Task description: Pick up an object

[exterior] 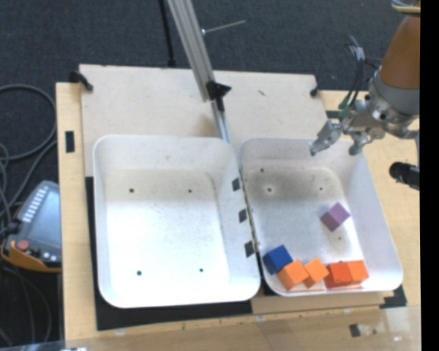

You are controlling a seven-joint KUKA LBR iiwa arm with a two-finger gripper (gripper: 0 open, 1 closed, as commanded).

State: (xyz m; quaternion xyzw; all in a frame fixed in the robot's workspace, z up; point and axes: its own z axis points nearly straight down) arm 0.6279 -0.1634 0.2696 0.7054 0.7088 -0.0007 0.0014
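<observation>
The purple block (335,216) lies alone on the floor of the right-hand bin (377,218), toward that bin's right side and a little below the middle of the frame, tilted so that one corner points downward. It sits well apart from the fingers (321,140), which hang above and slightly to the left of it, over the bin's upper edge in the upper right of the frame. The gripper (340,140) is spread: its two grey prongs stand apart with a clear gap, and nothing is between them. Lower in the same bin, along its bottom edge, a row of other blocks lies close together: a blue block (278,258) at the left, just beside it two orange blocks (304,272) touching each other, and to their right a darker red-orange block (341,273) pressed against another orange block (357,270). All of these are farther from the gripper than the purple one. The arm (401,50) comes down from the upper right corner, its orange band above a grey wrist. The left-hand bin (102,196) sits beside the right one, the two touching along a shared middle edge. Both rest on a pale tabletop (146,101). A slanted metal rail (194,42) runs from the top of the frame down to the bins' upper junction. Cables and a handheld pendant (36,225) lie on the dark floor at the left.
</observation>
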